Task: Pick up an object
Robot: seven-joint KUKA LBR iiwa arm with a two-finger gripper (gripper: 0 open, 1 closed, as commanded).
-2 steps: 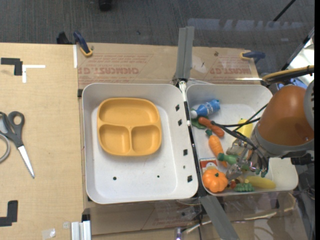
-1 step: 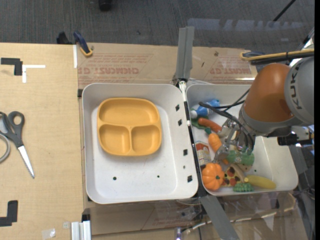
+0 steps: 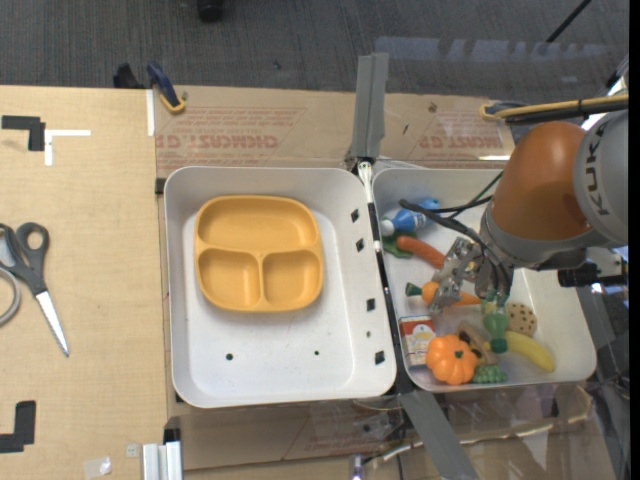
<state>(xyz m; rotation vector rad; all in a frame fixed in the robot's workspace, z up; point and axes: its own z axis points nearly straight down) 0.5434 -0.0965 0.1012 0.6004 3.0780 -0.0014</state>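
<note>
The arm [image 3: 545,193] enters from the right side of the view, and its orange band sits above the right-hand bin [image 3: 575,368]. The hand [image 3: 468,280] is lowered into that bin, near its centre, among a cluster of small objects. The state of the hand cannot be determined: its metal parts merge with the objects beneath, and no item is clearly seen between its fingers.

Contents of the right-hand bin:
- A carrot [image 3: 420,250] lies at a slant just left of the hand.
- A blue object [image 3: 410,217] lies near the upper left corner, next to the carrot.
- A small orange piece [image 3: 432,292] sits touching or just beside the lower left of the hand.
- A pumpkin [image 3: 452,359] stands near the front wall.
- A red and white packet [image 3: 417,333] lies just left of the pumpkin.
- A banana [image 3: 530,351] lies to the right of the pumpkin, with a spotted tan item [image 3: 520,318] just above it.
- A green item [image 3: 496,323] stands between the hand and the banana; its type appears to be a vegetable, but this is not clear.

The left-hand bin [image 3: 200,368] holds a yellow divided tray [image 3: 260,252] with three compartments, placed in the upper half.

On the worktop [image 3: 90,268], well apart from both bins, a pair of scissors [image 3: 38,280] lies at the left edge of the view.
</note>
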